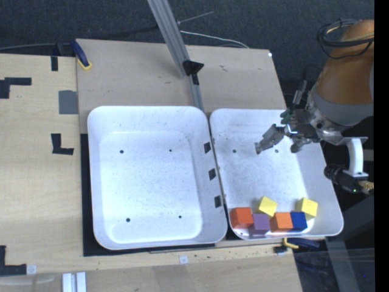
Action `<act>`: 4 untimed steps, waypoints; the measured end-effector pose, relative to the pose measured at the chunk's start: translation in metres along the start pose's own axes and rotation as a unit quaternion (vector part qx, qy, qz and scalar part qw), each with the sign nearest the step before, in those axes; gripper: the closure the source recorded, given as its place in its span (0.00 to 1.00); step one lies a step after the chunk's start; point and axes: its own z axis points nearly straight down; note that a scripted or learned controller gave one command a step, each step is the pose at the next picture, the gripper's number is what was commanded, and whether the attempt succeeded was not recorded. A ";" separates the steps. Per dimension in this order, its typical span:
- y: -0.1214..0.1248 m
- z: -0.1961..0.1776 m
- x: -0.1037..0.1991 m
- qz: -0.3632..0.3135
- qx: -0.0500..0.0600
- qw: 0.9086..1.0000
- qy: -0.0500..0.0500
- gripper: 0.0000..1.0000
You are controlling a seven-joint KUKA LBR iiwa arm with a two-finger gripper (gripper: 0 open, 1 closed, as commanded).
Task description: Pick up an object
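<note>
Several small blocks lie along the near edge of the right bin (243,126): an orange block (242,215), a yellow block (267,205), a purple block (261,222), a second orange block (283,221), a blue block (298,220) and another yellow block (309,207). My gripper (281,143) hangs above the far half of this bin, well back from the blocks. Its fingers stand apart with nothing between them, so it is open.
The left bin (97,126) sits beside the right one, with black clips (211,173) along the shared rim. A slanted metal pole (173,32) rises behind the bins. The arm's orange band and grey wrist (343,84) overhang the right bin's far right corner.
</note>
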 end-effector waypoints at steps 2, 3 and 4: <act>0.013 0.176 0.002 -0.001 0.001 1.000 0.000 0.00; 0.013 0.162 0.001 -0.001 -0.001 1.000 0.000 1.00; 0.018 -0.052 0.003 -0.001 -0.007 1.000 -0.001 1.00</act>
